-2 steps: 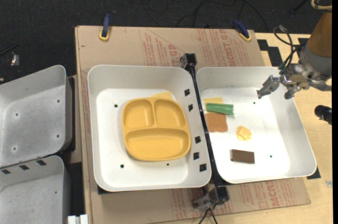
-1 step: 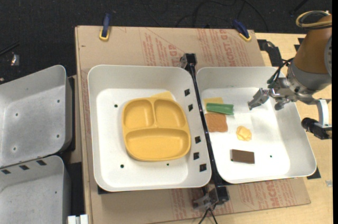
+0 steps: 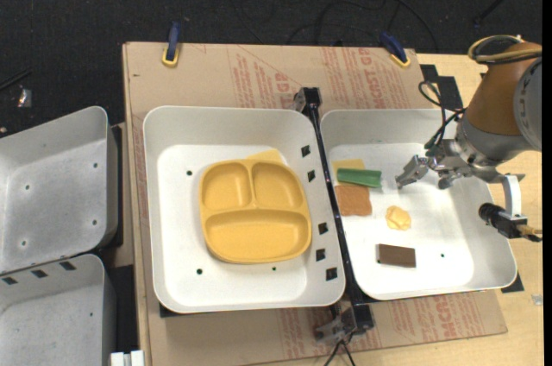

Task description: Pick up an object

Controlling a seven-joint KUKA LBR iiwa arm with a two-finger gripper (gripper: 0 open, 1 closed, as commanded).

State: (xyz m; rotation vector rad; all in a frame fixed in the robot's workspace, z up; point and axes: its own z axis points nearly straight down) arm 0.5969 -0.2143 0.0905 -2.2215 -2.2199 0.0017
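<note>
**Arm appearance, single overhead view**

Arm [image 3: 504, 110]: KUKA iiwa, rounded casing. Upper visible segment is a broad orange band [image 3: 496, 92], glossy, with a pale highlight along its top rim. Beside it, a grey shell section at the frame's edge. Below the orange, a grey metallic wrist collar, darker on the underside.

Cables: thin black leads run down the orange section's left side toward the wrist, looping loosely.

Gripper [image 3: 412, 175]: silver-grey metal assembly, angular, with small bracket-like parts and dark joints. Detail too fine to resolve screws or markings.

A white bracket with a black cylindrical fitting [image 3: 500, 217] hangs below the wrist.
</note>
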